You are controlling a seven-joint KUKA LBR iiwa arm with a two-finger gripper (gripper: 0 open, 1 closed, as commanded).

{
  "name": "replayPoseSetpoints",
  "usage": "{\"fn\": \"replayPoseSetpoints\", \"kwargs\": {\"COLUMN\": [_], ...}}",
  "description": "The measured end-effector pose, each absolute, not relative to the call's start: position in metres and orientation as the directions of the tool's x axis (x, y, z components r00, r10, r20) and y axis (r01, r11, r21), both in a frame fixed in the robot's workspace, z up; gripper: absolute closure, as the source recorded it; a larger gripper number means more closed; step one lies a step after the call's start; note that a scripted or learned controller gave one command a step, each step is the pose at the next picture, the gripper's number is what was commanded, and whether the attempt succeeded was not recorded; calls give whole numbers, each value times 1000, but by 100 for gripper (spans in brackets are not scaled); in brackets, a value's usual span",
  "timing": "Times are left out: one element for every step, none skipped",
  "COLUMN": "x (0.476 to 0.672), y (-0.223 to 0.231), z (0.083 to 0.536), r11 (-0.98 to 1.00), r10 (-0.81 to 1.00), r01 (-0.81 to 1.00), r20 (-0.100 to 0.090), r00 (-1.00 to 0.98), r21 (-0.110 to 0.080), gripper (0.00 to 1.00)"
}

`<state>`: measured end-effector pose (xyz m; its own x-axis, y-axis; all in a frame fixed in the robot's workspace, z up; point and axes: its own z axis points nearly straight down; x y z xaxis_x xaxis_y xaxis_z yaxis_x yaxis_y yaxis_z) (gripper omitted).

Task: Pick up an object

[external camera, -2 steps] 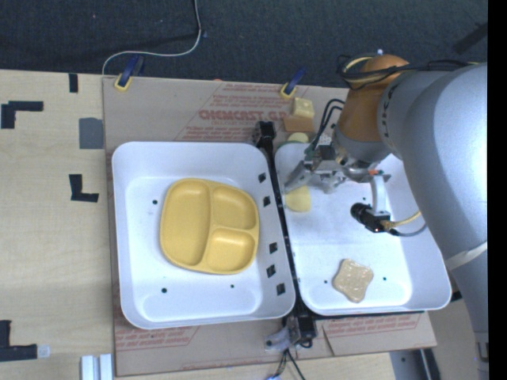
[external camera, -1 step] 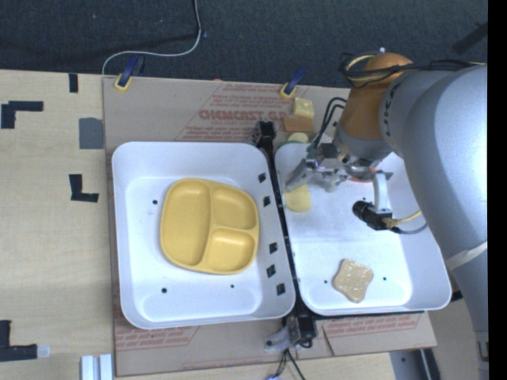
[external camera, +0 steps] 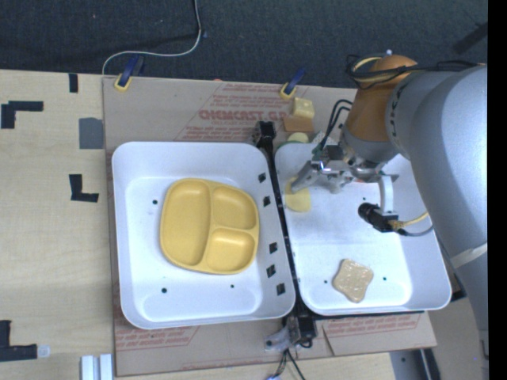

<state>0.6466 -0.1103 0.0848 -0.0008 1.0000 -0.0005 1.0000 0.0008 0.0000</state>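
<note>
Over the right bin [external camera: 428,287]: your arm [external camera: 444,141] reaches in from the right, wrist bent down.
Jaws [external camera: 297,184]: low beside a pale yellow piece [external camera: 299,202]; whether spread or pressed together, you cannot tell.
Other object: tan toast-shaped piece [external camera: 352,279], near front of that bin.
Writing: red print on the cardboard [external camera: 230,113], too blurred to read.

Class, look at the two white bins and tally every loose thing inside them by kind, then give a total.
Yellow divided plate: 1
Pale yellow round piece: 1
Tan toast-like piece: 1
Total: 3
The plate lies in the left bin; the other two lie in the right bin.
</note>
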Motion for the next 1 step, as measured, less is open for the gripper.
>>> {"fn": "replayPoseSetpoints", "kwargs": {"x": [620], "y": [-100], "z": [85], "r11": [0], "r10": [1000], "r01": [1000], "r20": [-2], "r00": [0], "r21": [0], "gripper": [0]}}
